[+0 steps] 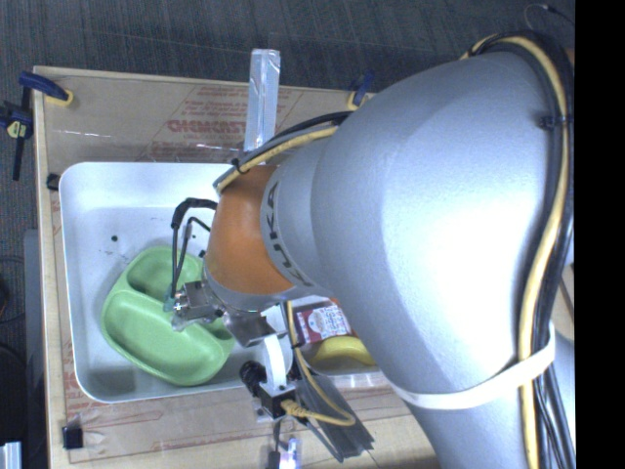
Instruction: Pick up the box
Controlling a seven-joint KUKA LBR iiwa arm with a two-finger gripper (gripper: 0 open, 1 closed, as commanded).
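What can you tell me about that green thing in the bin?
The green thing is smooth, shiny and pale green, like soft plastic, with rounded lobes and a dip in each. It lies flat on the floor of the white bin, near the front wall. The arm covers its right side, so its whole shape stays unclear.

Bulky grey arm (439, 233), orange wrist band (244, 242), yellow and black cables (542, 96), possibly dark lettering

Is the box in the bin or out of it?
In. The box lies inside the bin, beside a yellow item, partly hidden under the arm.
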